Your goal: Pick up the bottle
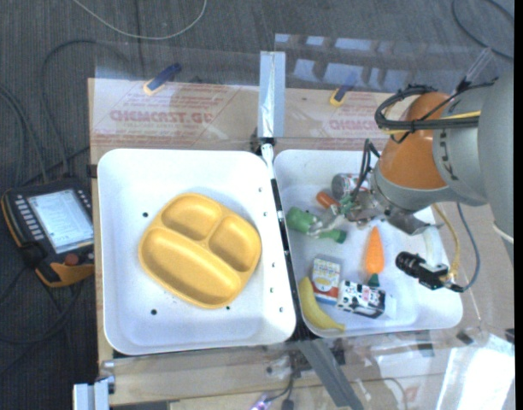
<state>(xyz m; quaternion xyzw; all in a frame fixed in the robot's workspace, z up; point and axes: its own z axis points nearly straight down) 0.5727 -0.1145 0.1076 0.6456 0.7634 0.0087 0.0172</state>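
The gripper (351, 209) sits low in the right white bin (449, 310), just right of the small green plastic bottle (301, 221) lying at that bin's left wall; its grip state cannot be told. An orange carrot (374, 250), yellow banana (315, 307) and small printed boxes (327, 278) lie nearer. The left white bin (125, 314) holds a yellow divided tray (200, 248).

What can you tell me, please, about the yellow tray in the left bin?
The yellow tray is a rounded, lobed dish that looks like glossy moulded plastic, with three compartments: two smaller ones side by side toward the top and right, and one long one along the lower left. Raised ridges divide them. Nothing lies in any compartment. It sits flat and right way up, turned at a slant, near the middle of the left bin, resting on the bin's floor and apart from its walls. Nothing else touches it.
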